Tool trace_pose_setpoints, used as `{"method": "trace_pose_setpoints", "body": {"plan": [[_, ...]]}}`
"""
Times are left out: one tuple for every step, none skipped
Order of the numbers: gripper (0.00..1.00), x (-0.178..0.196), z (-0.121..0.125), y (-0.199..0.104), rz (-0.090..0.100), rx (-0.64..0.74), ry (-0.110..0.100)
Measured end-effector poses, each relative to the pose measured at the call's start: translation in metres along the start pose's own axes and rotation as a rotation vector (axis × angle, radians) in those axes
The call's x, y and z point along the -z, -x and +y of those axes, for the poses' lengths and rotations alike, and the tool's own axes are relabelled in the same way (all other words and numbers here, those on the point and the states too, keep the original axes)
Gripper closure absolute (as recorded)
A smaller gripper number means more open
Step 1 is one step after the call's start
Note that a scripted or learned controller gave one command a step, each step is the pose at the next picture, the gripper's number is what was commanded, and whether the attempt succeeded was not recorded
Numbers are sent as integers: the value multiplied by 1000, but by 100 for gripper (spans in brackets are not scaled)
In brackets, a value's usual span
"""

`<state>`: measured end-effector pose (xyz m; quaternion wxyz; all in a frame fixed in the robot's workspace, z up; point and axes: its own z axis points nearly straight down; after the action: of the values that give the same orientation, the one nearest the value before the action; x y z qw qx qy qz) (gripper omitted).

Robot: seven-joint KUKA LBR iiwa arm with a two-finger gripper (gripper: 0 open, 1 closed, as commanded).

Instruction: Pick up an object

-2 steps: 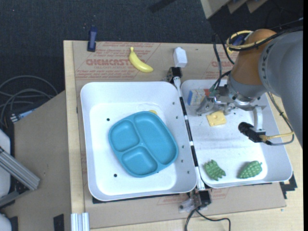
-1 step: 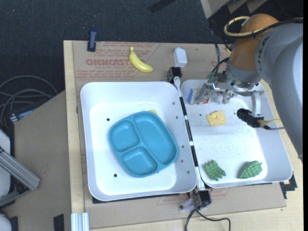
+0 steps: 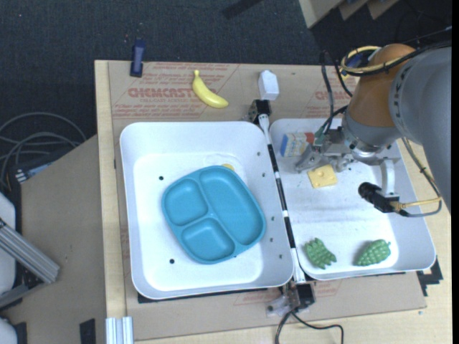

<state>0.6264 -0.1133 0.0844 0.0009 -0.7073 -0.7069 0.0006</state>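
The right white bin (image 3: 412, 224) holds a pale yellow wedge (image 3: 323, 178) near its upper middle. Two green bumpy toys (image 3: 319, 253) (image 3: 374, 252) lie near its front wall, and a small blue and white item (image 3: 285, 145) sits at its far left corner. My gripper (image 3: 326, 158) hangs low over the far part of this bin, just above and behind the yellow wedge. Whether it touches the wedge is unclear. The grey arm with its orange band (image 3: 373, 95) comes in from the right.
The left bin (image 3: 143, 149) holds a blue divided plate (image 3: 211, 213). A yellow banana (image 3: 209, 92), a small white block (image 3: 268, 84) and a dark blue item (image 3: 138, 57) lie on the bench behind the bins. A black cabled piece (image 3: 375, 196) hangs over the right bin.
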Motion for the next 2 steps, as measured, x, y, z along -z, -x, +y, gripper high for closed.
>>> {"method": "trace_pose_setpoints", "body": {"plan": [[100,11,1,0,0,0,3],[0,10,1,0,0,0,2]]}}
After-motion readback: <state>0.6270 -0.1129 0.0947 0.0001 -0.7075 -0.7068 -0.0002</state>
